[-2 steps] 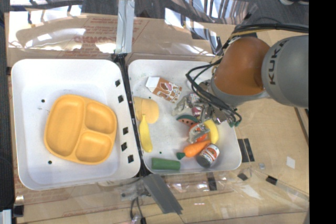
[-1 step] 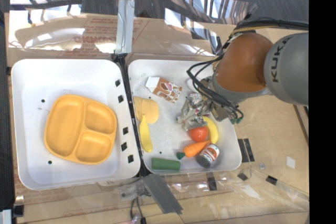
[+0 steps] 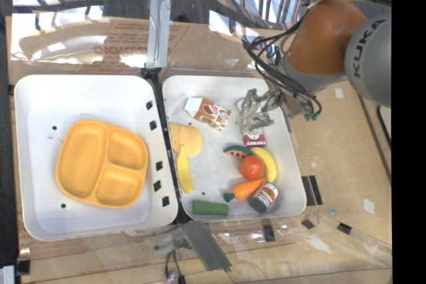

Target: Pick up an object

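Observation:
My gripper [image 3: 255, 118] hangs over the upper middle of the right bin [image 3: 286, 143], reaching in from the right. Just below its tip lies a small red can [image 3: 254, 139]; whether the gripper touches it cannot be told. To the gripper's left lies a white and brown carton [image 3: 208, 114]. Toward the bin's front are a watermelon slice [image 3: 237, 151], a tomato [image 3: 251, 167], a banana [image 3: 267, 161], a carrot [image 3: 244, 189], a labelled can [image 3: 265, 197] and a green cucumber [image 3: 210, 208]. A yellow scoop [image 3: 184, 151] lies along the bin's left wall.
The left bin [image 3: 33, 103] holds a yellow divided plate [image 3: 101, 163]. Black cables [image 3: 266, 53] run from the arm's orange band [image 3: 323, 36] down to the wrist, above the right bin's back edge. Cardboard lies behind both bins.

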`<action>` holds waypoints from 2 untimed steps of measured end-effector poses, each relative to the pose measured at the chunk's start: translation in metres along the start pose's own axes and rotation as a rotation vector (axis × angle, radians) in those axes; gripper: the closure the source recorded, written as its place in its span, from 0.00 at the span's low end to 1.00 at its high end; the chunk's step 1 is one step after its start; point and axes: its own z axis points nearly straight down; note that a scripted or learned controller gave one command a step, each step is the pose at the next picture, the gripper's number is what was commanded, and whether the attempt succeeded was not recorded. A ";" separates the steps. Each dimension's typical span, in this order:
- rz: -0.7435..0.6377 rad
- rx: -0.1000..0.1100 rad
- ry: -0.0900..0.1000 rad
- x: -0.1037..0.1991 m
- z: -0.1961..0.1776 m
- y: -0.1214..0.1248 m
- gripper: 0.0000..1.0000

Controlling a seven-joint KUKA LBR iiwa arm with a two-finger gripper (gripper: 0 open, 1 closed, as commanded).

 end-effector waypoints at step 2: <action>-0.179 -0.003 0.002 -0.038 -0.028 -0.021 1.00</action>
